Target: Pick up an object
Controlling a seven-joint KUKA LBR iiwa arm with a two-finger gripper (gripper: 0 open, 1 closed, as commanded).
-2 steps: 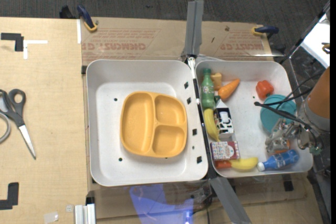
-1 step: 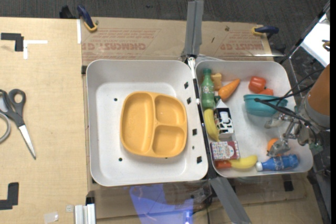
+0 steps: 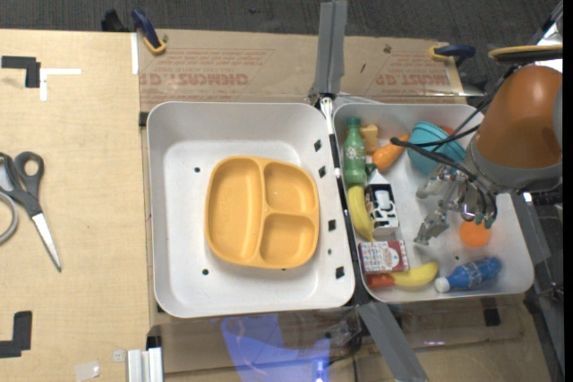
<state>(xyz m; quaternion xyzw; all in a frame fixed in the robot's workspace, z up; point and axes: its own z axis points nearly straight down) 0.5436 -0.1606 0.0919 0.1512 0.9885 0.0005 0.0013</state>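
Orange-banded arm (image 3: 528,116) reaches into the right bin (image 3: 515,282); gripper (image 3: 439,219), fingers apart, holds nothing, orange ball (image 3: 475,234) just beside it

Gripper (image 3: 436,215): bare metal, dull silver, some glints. Arm (image 3: 526,116) above it: orange band w/ smooth satin sheen. Bin (image 3: 512,268) under gripper: white plastic, smooth, semi-gloss; same finish noted on left bin (image 3: 170,219). Divided tray (image 3: 262,212), well left of gripper: yellow plastic, matt. Blue bottle (image 3: 472,274), just below-right of gripper: glossy plastic. Bench (image 3: 72,192) far left: pale wood, matt. Scissors (image 3: 34,206) there: metal blades, grey handles.
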